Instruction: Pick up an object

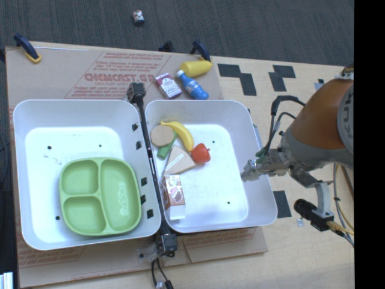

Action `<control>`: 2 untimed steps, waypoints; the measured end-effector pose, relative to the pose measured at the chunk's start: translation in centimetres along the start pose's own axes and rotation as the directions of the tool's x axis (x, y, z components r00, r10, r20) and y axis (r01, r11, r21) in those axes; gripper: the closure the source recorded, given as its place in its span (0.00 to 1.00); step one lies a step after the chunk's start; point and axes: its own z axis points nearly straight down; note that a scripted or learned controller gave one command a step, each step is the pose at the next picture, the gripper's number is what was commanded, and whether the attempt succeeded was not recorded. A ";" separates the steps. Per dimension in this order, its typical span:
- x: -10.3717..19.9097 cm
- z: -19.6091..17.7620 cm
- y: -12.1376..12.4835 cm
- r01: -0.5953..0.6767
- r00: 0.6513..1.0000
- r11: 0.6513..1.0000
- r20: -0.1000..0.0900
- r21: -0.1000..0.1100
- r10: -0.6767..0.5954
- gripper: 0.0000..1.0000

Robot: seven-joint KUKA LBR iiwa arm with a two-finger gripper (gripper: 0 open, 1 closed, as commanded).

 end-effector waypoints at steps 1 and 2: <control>0.0 0.0 0.0 0.000 1.000 1.000 0.000 0.000 0.000 0.00; 0.1 10.8 -0.1 0.001 1.000 1.000 -0.002 0.004 -0.001 0.00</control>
